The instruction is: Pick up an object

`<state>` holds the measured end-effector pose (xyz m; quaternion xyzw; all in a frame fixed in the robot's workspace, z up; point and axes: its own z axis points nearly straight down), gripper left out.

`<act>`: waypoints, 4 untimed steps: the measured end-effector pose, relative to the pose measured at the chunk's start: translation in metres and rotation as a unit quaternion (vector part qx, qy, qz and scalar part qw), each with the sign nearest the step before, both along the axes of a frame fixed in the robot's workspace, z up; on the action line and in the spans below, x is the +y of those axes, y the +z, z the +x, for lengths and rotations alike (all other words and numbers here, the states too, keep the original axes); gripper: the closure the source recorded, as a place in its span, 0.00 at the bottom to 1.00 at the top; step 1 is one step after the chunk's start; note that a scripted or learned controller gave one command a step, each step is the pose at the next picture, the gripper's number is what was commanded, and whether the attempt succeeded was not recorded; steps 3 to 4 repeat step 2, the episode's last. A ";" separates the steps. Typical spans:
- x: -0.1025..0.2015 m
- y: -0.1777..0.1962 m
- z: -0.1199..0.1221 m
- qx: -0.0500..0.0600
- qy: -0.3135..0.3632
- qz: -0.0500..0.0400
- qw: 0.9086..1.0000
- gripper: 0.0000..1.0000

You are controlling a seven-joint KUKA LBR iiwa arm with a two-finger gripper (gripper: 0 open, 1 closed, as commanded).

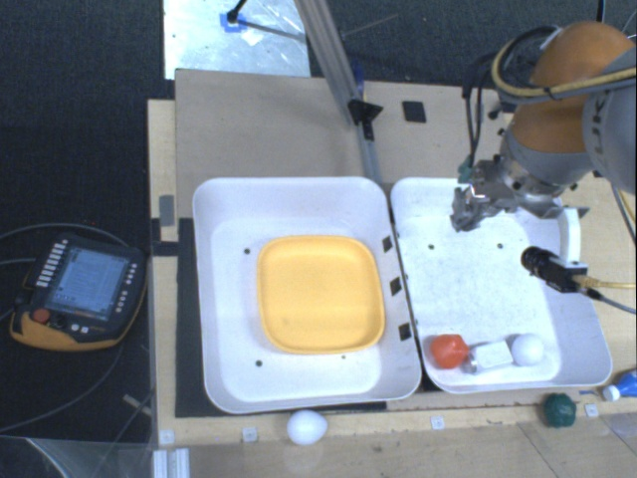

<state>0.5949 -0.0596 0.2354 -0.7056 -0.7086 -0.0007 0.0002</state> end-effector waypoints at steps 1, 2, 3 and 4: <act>0.059 0.007 0.005 0.000 0.001 0.000 1.000 1.00; 0.117 -0.004 0.011 0.000 0.000 0.000 1.000 1.00; 0.117 -0.004 0.011 0.000 0.000 0.000 1.000 1.00; 0.117 -0.004 0.011 0.000 0.000 0.000 1.000 1.00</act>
